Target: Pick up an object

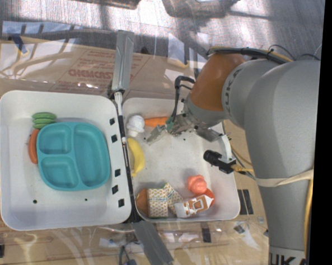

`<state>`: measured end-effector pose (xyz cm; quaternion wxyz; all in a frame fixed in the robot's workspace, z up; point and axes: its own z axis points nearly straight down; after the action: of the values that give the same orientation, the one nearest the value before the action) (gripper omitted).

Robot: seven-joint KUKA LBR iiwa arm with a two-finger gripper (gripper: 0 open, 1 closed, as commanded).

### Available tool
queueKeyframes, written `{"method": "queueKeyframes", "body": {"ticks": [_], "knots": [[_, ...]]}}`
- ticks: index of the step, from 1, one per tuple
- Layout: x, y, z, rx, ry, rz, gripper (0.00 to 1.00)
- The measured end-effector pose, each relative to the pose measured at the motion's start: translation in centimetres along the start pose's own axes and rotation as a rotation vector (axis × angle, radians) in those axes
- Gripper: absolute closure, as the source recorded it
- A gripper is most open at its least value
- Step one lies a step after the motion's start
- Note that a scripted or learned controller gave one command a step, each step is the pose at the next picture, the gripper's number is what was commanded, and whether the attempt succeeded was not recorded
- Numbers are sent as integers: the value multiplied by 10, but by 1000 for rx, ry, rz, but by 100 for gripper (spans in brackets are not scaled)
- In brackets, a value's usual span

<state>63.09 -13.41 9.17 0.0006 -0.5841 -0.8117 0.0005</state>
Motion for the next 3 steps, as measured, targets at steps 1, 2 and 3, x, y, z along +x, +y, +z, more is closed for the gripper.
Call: {"method": "queueKeyframes", "body": {"ticks": [1,2,3], "knots": [[-6,26,-1,-1,0,162,0],[-6,26,-11,1,0,159,100],[-6,26,-11,1,0,158,0]]}}
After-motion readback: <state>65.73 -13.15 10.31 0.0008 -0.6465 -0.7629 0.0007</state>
